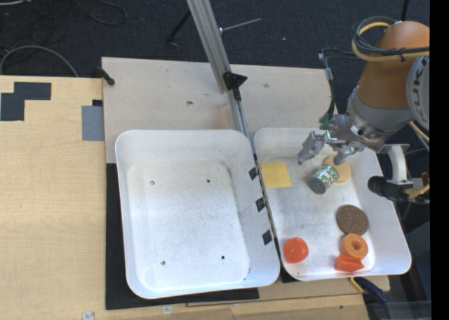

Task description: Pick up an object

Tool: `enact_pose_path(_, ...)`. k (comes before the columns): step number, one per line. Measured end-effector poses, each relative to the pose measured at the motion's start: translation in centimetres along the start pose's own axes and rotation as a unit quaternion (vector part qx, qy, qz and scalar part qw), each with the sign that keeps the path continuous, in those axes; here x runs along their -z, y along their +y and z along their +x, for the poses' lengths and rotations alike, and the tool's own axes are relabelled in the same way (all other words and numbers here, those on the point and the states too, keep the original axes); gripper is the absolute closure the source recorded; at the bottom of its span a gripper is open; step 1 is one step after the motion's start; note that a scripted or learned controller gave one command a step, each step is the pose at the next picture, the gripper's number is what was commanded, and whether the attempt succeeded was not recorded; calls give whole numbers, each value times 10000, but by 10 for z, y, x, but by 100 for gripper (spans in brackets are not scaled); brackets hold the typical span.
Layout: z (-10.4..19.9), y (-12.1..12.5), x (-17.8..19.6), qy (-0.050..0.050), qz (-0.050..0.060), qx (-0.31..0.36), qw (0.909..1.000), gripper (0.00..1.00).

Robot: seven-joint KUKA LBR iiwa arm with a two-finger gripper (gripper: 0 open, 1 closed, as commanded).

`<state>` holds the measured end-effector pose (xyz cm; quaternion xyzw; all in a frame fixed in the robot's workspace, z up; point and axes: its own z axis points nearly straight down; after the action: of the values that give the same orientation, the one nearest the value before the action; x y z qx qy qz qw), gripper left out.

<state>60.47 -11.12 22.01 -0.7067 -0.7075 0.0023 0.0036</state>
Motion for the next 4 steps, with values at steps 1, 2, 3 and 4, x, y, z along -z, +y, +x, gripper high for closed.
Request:
enact_pose_path(1, -1, 1, 3, -5, -27, -8, 10000, 0)
enact_pose_path(2, -8, 0, -44, -5, -2, -9, 10000, 0)
enact_pose_path(3, -1, -9, -96, -1, -3, -11, 10000, 0)
enact_pose_path(4, 0, -8, -129, -9, -36, -21, 10000, 0)
